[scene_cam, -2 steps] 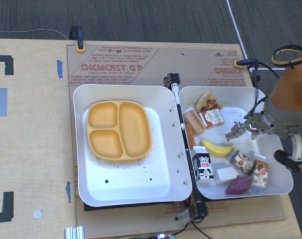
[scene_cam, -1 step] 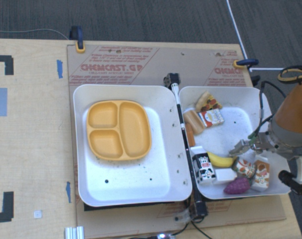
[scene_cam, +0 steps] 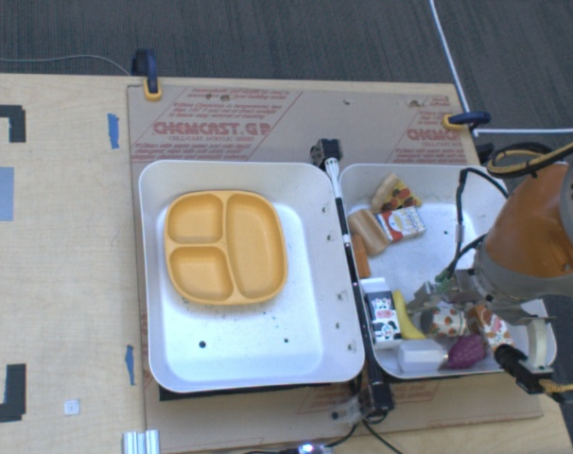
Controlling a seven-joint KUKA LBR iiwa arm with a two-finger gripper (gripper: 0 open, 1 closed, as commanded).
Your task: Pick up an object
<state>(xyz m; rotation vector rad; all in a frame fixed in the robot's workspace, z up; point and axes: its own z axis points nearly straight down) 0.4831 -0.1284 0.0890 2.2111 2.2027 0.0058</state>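
Orange-banded arm [scene_cam: 537, 230] hangs over the toys [scene_cam: 438, 320] at four o'clock; hand's [scene_cam: 457, 296] grip unclear, nothing lifted yet.

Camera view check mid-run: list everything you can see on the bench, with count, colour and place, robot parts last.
Bins: two, white, side by side on the bench.
Divided plate: one, yellow-orange, three compartments, in the left bin.
Hot dog toy: one, tan bun, upper left of the right bin.
Small packet: one, red and white, beside the hot dog toy.
Purple item: one, near the front wall of the right bin.
White block: one, left of the purple item.
Clamps: two, blue and yellow, at the board's back edge.
Arm: one, grey with an orange band, over the right bin; jaws buried among the clutter.
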